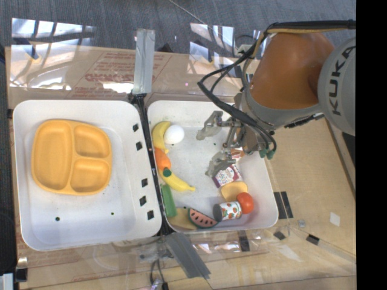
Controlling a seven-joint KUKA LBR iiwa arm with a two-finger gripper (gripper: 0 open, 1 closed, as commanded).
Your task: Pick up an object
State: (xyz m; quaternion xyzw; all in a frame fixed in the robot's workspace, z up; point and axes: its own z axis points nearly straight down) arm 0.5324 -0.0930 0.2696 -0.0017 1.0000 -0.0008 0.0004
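Just gripper [213, 145] above pouch [228, 176] (apart)

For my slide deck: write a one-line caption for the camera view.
KUKA arm's gripper above toy food in the right bin, beside a yellow divided plate in the left bin.

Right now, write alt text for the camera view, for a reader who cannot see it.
A grey and orange robot arm reaches from the right over the right white bin, its gripper open above toy food: a banana, an egg, a watermelon slice and a can. The left bin holds a yellow divided plate.
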